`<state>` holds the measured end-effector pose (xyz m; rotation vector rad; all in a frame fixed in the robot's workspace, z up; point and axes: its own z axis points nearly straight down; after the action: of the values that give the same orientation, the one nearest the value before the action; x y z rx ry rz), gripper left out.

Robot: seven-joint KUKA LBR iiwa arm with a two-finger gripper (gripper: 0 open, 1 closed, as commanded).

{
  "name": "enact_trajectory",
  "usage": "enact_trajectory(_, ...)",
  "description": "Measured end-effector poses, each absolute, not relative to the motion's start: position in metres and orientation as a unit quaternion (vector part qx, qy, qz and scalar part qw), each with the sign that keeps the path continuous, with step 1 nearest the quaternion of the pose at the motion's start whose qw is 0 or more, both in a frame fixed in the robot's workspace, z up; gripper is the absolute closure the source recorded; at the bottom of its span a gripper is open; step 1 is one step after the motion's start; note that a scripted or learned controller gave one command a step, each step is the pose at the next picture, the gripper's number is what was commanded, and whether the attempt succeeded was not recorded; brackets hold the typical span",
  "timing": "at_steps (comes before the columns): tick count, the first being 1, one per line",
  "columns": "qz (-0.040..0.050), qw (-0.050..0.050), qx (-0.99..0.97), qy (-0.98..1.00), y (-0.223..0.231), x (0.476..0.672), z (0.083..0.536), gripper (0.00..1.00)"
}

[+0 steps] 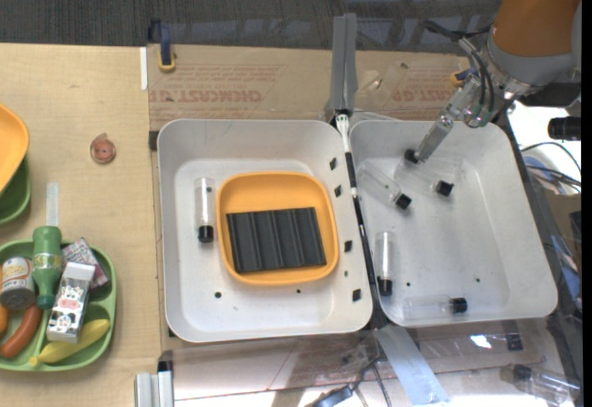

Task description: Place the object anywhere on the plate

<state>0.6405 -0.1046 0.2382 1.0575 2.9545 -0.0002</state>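
An orange plate (276,192) rests in the left bin (185,303). A black ridged block (277,240) lies flat on the plate and covers most of its middle. My gripper (474,105) hangs over the far right corner of the right bin (518,294), well away from the plate. A clear tube with a black cap (428,140) slants down and to the left from just under the gripper. I cannot tell whether that tube is held or leans in the bin.
A capped clear tube (203,207) lies left of the plate in the left bin. Several more capped tubes (383,263) are scattered in the right bin. A green tray of toy food (55,303) sits on the bench at far left.
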Motion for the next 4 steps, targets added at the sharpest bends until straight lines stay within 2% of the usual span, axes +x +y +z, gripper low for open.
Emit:
enact_trajectory(1, -0.0002, 0.002, 0.335, 0.942, -0.169, 0.637, 0.255, 0.0)
enact_trajectory(2, -0.0002, 0.003, 0.264, 0.965, -0.223, 0.63, 0.296, 0.0)
enact_trajectory(3, -0.0002, 0.002, 0.221, 0.975, -0.219, 0.585, 0.409, 0.0)
enact_trajectory(4, -0.0001, 0.002, 0.225, 0.974, -0.222, 0.576, 0.442, 0.0)
